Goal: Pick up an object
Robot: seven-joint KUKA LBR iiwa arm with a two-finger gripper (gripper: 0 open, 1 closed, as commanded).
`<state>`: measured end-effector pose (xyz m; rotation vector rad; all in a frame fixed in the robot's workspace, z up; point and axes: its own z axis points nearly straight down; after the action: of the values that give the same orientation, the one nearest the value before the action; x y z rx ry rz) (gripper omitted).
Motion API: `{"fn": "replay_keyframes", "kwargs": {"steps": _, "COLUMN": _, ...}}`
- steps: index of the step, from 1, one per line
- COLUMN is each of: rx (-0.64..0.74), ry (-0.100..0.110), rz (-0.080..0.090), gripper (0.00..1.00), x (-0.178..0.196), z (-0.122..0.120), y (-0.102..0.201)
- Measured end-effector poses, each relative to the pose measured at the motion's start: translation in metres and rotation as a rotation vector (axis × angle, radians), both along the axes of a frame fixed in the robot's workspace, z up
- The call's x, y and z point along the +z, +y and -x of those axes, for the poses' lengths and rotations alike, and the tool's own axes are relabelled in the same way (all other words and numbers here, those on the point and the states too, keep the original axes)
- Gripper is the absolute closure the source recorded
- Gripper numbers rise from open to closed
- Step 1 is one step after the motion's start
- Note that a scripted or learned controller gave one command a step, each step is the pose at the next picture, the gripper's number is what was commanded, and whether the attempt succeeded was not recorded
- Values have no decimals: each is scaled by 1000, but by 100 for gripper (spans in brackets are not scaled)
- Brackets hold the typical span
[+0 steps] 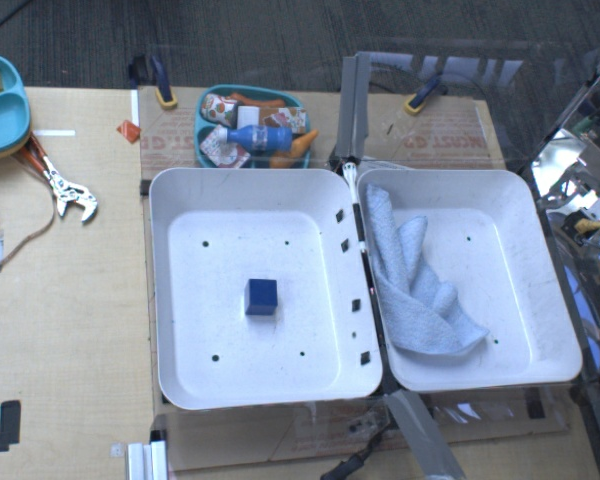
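Blue cube [262, 296] sits alone in the left bin [166, 298] (probably the easiest pick, nothing crowding it); grey towel [416, 290] lies crumpled in the right bin [536, 298].

At the right edge of the scene a slice of the robot's arm [568, 180] comes into sight. It has bright, silvery metal faces, angular and hard-edged, that catch the light, with darker grey parts behind. Lower among them sits a small orange-yellow patch, with thin dark cables close by. Finer detail is too cramped to make out.
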<state>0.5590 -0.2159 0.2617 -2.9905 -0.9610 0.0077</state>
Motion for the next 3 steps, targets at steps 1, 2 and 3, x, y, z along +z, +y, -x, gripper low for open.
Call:
{"fn": "replay_keyframes", "kwargs": {"steps": 1, "rx": -341, "ry": 1, "rz": 0, "gripper": 0, "x": -75, "z": 10, "y": -5}}
{"fn": "replay_keyframes", "kwargs": {"steps": 2, "rx": -418, "ry": 0, "rz": 1, "gripper": 0, "x": -52, "z": 23, "y": -6}}
{"fn": "replay_keyframes", "kwargs": {"steps": 3, "rx": -422, "ry": 0, "rz": 0, "gripper": 0, "x": -24, "z": 54, "y": -7}}
